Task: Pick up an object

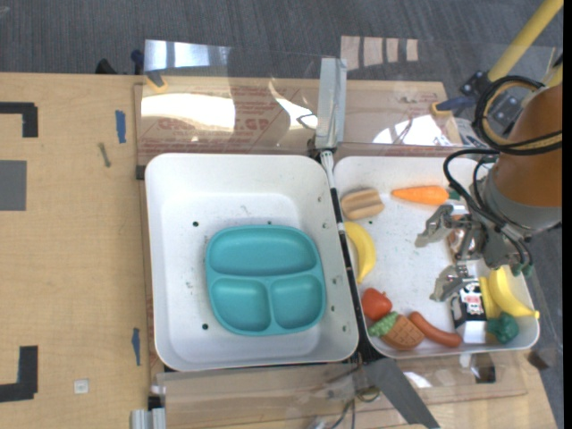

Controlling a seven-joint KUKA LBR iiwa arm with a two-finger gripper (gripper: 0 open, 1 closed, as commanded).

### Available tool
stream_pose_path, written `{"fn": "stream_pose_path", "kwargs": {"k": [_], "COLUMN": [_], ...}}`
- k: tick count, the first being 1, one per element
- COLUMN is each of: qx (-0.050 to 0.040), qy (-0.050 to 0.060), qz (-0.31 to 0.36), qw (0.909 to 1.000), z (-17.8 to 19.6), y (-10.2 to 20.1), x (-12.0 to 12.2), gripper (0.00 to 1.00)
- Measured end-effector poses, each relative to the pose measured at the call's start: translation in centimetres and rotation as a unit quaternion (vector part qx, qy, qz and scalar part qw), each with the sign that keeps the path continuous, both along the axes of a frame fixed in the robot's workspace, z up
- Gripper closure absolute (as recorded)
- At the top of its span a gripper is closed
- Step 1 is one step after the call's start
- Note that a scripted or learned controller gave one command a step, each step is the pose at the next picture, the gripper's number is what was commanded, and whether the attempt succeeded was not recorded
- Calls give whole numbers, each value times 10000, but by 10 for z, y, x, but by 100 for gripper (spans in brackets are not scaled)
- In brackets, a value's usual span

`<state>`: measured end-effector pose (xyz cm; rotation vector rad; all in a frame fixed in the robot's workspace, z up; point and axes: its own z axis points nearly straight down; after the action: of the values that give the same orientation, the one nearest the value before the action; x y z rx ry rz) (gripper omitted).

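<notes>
The table is a flat sheet of light brown board carrying black tape marks and short strips of blue tape along its left part. The left bin is a shallow white tray with rounded corners and a lightly scuffed floor; a smooth teal plate, rounded-rectangular and divided into three compartments, lies flat near its centre. A clear plastic panel with a grey upright post stands along the far edge of the bins. The right bin sits just beside the left one, their rims touching along the middle. Along its left side lie a tan bread roll, a curved yellow banana just below it, and a red, glossy pepper near the front. At the far side lies an orange tapered carrot. Along the front edge are a brown grid-patterned waffle with a green leafy piece at its left, and a reddish-brown sausage touching it. The metal pincer hangs over the right half of this bin, its fingers spread apart with nothing between them; the grey arm with its orange band and black cables enters from the right. At the front right corner are a small dark bottle with a white label, a second yellow banana and a green knobbly broccoli, packed close together.
</notes>
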<state>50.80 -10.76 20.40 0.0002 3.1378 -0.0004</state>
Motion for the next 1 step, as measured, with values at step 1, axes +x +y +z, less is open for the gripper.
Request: {"fn": "stream_pose_path", "kwargs": {"k": [1], "qx": [-9], "qy": [-33], "qz": [-151], "qw": [9999], "z": [-108], "y": [-59], "x": [-24], "gripper": [0]}}
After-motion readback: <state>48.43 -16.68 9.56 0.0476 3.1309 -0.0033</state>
